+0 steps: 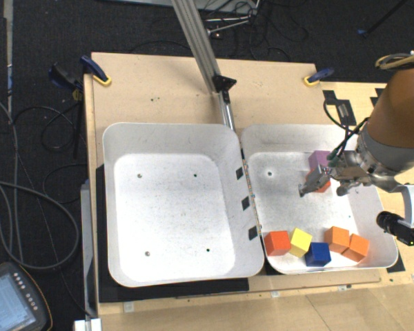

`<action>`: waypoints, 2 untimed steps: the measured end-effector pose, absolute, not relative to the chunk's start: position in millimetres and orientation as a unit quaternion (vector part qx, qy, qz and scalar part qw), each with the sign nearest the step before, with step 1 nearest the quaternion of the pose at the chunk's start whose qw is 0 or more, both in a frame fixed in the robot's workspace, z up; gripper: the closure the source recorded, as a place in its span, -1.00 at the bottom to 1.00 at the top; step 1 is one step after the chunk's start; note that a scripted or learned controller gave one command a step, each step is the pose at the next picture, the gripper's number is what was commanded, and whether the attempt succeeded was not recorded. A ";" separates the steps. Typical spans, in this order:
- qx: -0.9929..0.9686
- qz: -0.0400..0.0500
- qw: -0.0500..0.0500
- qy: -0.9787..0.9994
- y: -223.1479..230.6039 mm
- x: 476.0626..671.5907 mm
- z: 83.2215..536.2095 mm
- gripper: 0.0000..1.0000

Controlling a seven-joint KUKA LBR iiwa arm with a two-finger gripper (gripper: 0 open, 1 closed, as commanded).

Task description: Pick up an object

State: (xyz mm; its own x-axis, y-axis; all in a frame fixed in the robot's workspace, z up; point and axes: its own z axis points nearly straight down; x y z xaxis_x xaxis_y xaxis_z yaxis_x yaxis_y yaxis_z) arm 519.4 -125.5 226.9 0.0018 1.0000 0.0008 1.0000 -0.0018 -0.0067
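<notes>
The right bin (pixel 372 264) holds five blocks along its front wall: orange block (pixel 277 242), yellow block (pixel 301 241), blue block (pixel 318 254), and two more orange blocks (pixel 349 242). A purple block (pixel 319 160) lies near the bin's centre, touching the tool (pixel 316 183) (a reddish object (pixel 323 185) sits at its tip; whether it is gripped, and the finger opening, cannot be determined). The left bin (pixel 117 185) adjoins it. Clamps (pixel 96 71) sit at the tabletop (pixel 159 81) rear corners.

robotics lab; clamped bench (pixel 193 92), floor cables (pixel 27 178)
</notes>
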 end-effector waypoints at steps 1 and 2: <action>-0.707 0.002 0.003 -0.707 -117.2 523.1 167.4 -1.00; -0.707 0.002 0.003 -0.707 -109.6 515.3 118.0 -1.00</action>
